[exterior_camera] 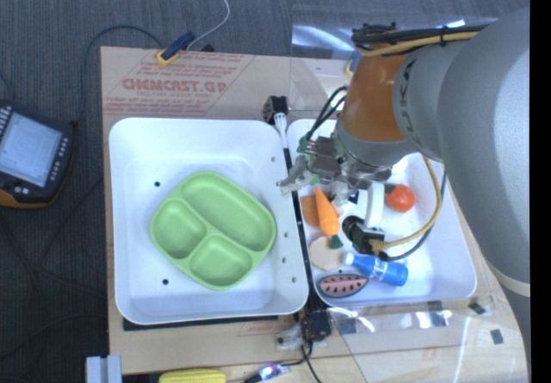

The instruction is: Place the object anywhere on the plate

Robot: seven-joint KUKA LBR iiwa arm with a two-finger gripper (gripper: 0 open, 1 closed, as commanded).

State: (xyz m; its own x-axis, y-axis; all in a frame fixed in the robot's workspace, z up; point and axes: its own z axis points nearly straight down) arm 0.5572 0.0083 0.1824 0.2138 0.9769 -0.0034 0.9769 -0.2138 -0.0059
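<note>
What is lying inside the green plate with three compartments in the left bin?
Nothing lies inside the green three-compartment plastic plate: all three compartments show bare green. The white left bin floor beneath it is covered by the plate, so that part cannot be seen.

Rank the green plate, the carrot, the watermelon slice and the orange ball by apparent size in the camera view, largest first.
1. Green plate, by far the largest.
2. Carrot and watermelon slice: these look about alike, and the arm covers part of the carrot, so I won't rank them.
3. Orange ball, smallest.
</note>
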